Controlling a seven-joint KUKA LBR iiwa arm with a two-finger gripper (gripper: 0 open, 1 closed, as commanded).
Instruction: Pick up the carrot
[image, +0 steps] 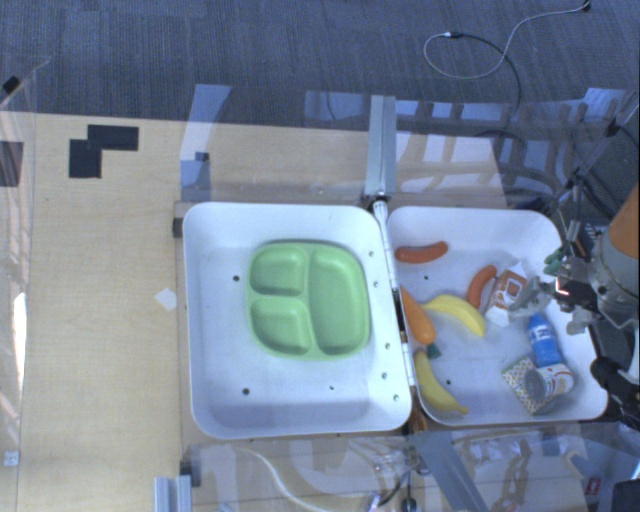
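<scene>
Task not yet advanced: the tapered orange plastic carrot (418, 322) lies ungrasped against the left wall of the right shallow white bin (470, 219), while the gripper (566, 290), jaw state indeterminable, sits well apart at the bin's right rim

Green tray (305, 298), white bins (215, 330), orange carrot (418, 322), yellow bananas (458, 312), blue bottle (543, 341)
</scene>
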